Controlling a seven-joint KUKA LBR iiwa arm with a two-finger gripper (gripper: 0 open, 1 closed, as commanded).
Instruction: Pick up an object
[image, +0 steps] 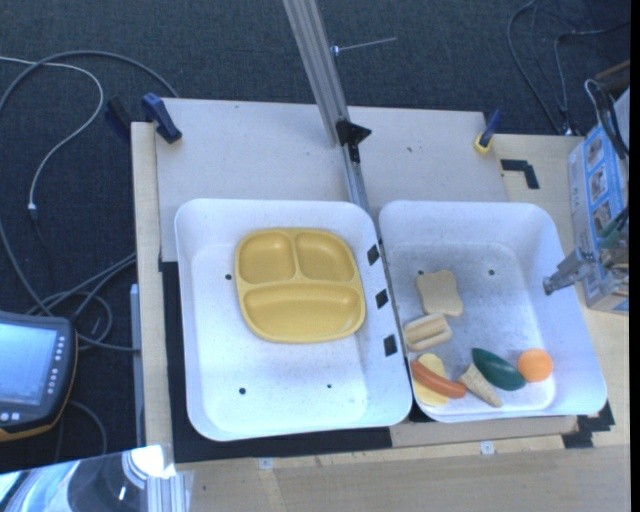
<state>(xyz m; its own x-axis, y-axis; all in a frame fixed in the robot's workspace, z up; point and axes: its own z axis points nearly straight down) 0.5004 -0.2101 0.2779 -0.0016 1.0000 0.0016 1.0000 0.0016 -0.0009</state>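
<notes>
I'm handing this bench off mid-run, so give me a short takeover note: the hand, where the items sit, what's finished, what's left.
Hand: at the right bin's right rim, above its wall, with no item under it. Whether it is open or shut can't be told.

Items, all in the right bin: bread slice near the middle; bread roll just below it; along the near wall a sausage, a dark green vegetable and an orange ball.

Left bin: holds a yellow divided plate.

Done: nothing lifted.

Left: the whole pick; choose an item, descend, close, lift.
</notes>
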